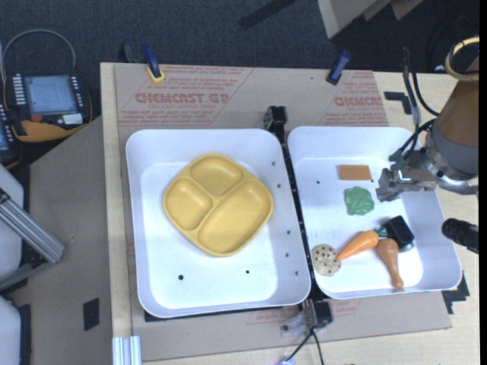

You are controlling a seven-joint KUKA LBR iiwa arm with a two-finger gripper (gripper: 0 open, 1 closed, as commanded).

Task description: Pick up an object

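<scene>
The right bin (323, 150) holds several toy foods. A flat brown square (354, 172) lies near its middle, with a green leafy piece (358, 201) just below it. Toward the front lie an orange carrot (358, 244), a speckled cookie (326, 258), a brown drumstick (391, 261) and a small black block (398, 232). My gripper (386, 185) hangs from the grey arm at the right, just right of the green piece and above the black block. Nothing shows in its grasp.
A yellow divided plate (218, 202) lies in the middle of the left bin (152, 280). A black divider with clamps runs between the bins. Cables and the arm body crowd the right bin's far right side.
</scene>
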